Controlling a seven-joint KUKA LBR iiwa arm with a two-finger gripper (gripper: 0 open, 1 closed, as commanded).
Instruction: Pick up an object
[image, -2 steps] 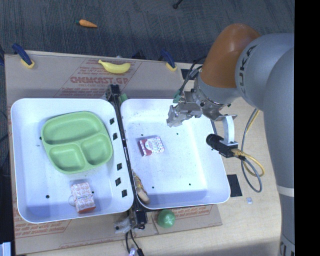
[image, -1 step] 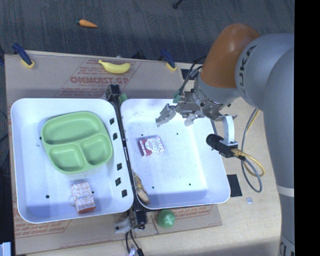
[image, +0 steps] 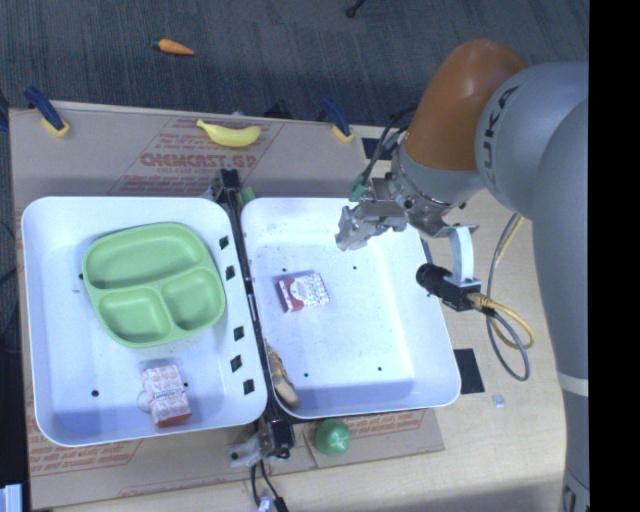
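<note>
A small red and white packet lies flat in the right bin, toward its left side. My gripper hangs over the back part of that bin, up and to the right of the packet and apart from it. I see nothing held in it. In the left bin a green divided plate fills the middle, and a small orange and white carton lies near the front edge.
A tan object rests at the right bin's front left corner. A green ball sits on the cardboard in front of the bins, and a yellow banana behind them. The arm's cable loops beside the right bin.
</note>
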